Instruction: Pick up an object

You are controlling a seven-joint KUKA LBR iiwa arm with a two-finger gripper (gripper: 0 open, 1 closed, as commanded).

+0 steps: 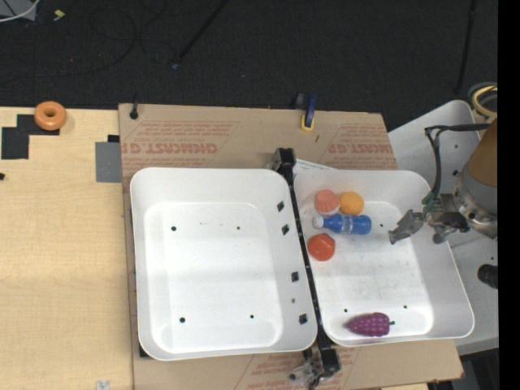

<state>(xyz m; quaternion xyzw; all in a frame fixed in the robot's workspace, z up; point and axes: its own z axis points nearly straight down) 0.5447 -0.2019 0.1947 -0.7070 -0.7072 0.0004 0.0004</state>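
Orange ring (50,115) on the wooden bench (57,242) (far left corner). Blue-and-yellow clamp (307,112) grips the cardboard sheet (211,140).

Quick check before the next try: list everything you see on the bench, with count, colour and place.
bins: 2, white, side by side on cardboard
ball: 1, orange, right bin, upper left
pink ball: 1, pink, beside the orange one
bottle: 1, blue, lying just below those two
red ball: 1, red-orange, below the bottle
grapes: 1 bunch, purple, right bin's near edge
ring: 1, orange, bench far left
clamp: 1, blue and yellow, cardboard's far edge
pincer: 1, grey, over right bin's right side
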